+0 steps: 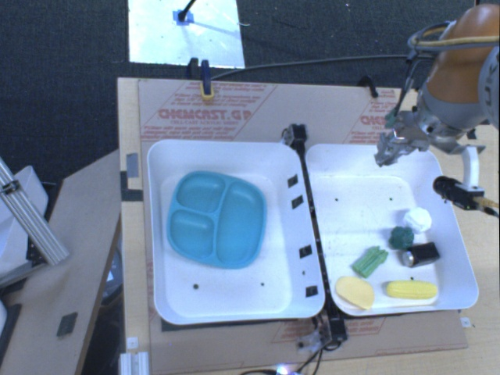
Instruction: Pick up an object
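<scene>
The hand (388, 153) is seen at the upper edge of the right bin (344, 209), gripping nothing; whether it is open cannot be told. The objects are clustered lower right. The isolated yellow corn (412, 290) would best be targeted, approached vertically.

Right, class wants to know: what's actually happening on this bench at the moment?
A robot arm reaches in from the right, its gripper hovering over the far edge of the right bin, holding nothing visible. Small items sit untouched in that bin's near right corner: a yellow corn cob, a green piece, a black cylinder. A blue divided plate lies in the left bin.
</scene>
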Motion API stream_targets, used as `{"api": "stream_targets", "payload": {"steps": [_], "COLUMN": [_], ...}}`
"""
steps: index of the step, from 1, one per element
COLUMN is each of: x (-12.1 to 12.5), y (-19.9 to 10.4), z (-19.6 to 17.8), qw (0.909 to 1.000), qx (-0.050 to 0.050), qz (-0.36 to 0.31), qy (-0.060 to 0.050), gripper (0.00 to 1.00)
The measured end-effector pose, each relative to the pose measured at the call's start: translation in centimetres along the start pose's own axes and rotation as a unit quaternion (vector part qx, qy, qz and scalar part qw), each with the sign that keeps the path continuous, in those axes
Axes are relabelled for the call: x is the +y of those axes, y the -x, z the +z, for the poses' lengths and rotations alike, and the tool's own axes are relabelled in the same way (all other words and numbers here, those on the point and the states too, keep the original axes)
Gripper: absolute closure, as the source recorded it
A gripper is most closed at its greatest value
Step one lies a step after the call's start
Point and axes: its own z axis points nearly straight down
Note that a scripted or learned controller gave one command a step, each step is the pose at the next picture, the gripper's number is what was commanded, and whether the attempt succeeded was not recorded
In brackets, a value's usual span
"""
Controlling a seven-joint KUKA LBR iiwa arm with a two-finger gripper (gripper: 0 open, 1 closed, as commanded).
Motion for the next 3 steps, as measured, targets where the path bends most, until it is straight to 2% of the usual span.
{"api": "stream_targets", "payload": {"steps": [1, 3], "x": [0.2, -4.4], "y": [0.0, -9.5], "z": [-5.2, -1.4], "qw": [1.0, 1.0], "qx": [0.0, 0.002], "qz": [0.0, -0.002], "qy": [-0.001, -0.005], "gripper": [1.0, 1.0]}}
